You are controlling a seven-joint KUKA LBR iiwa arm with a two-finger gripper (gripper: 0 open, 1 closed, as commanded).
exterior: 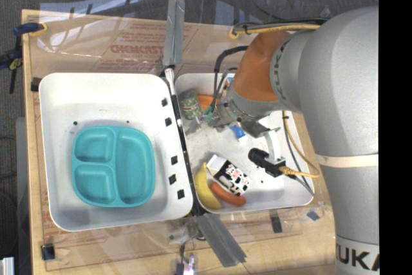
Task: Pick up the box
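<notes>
Camera view, box (229, 176) by banana (206, 189), well below claw (222, 118), claw's grip unclear

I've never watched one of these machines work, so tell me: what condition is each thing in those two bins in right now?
Box: lying tilted in the right bin, untouched.
Banana: lying against the box, by the bin's left wall.
Red sausage-like item: lying beside the banana.
Teal divided plate: flat in the left bin.
Gripper: low at the right bin's far end, fingers hidden.
</notes>
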